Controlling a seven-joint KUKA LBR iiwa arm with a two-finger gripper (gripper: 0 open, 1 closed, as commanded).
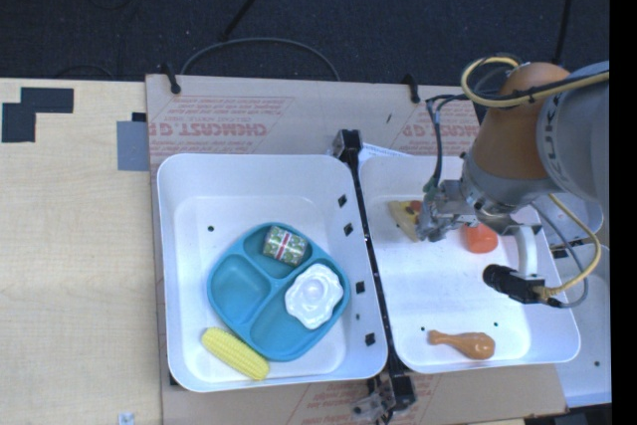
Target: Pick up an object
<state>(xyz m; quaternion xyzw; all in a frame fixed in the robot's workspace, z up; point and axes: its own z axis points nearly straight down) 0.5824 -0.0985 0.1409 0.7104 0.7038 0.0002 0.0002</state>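
While the gripper (430, 224) hung low over the upper part of the right bin (557, 343), it stood right beside a small yellowish object (405, 214), with an orange-red piece (481, 238) just to its other side. By my reading, this was the approach step; next it needed to close squarely on that yellowish object, then lift.

The tool (430, 226) is low in the right bin (557, 338), a yellowish piece (405, 214) just left of it, a tomato (481, 238) just right, a drumstick (463, 343) nearer the camera. Far left, the left bin (184, 214) holds a tray (234, 299) bearing a can (285, 245) and an egg (314, 295), corn (235, 353) beside it.
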